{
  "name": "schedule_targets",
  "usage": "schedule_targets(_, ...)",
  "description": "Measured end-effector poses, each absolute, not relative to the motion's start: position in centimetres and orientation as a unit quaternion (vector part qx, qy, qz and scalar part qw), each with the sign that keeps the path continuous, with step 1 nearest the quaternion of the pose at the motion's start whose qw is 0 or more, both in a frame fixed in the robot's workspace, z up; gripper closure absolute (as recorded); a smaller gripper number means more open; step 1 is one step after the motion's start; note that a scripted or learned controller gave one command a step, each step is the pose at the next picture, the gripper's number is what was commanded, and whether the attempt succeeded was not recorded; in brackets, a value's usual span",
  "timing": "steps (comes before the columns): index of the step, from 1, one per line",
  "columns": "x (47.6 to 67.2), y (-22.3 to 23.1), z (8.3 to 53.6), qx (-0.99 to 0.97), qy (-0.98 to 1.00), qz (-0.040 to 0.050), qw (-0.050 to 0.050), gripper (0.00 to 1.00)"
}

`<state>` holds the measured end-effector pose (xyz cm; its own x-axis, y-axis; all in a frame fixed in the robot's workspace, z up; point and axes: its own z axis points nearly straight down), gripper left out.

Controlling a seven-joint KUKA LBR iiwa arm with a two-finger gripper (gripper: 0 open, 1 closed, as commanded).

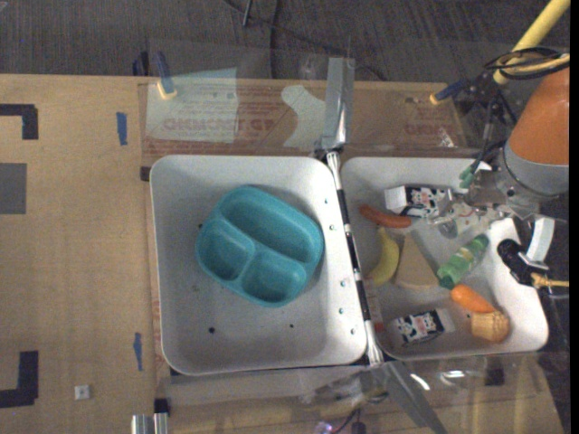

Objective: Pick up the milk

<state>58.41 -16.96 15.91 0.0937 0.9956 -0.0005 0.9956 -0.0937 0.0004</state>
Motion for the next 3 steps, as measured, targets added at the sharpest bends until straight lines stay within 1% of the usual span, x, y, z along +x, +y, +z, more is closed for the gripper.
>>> schedule_targets(1,66.9,-16.2,12.0,0.627,0.779,0.0024,0.005,0.0)
schedule_targets(2,67.9,-17.2,10.6,0.718,0.696,0.0123,0.012,0.0)
schedule_targets(3,67.9,-17.1,10.7,0.713,0.701,0.0111,0.014,0.0)
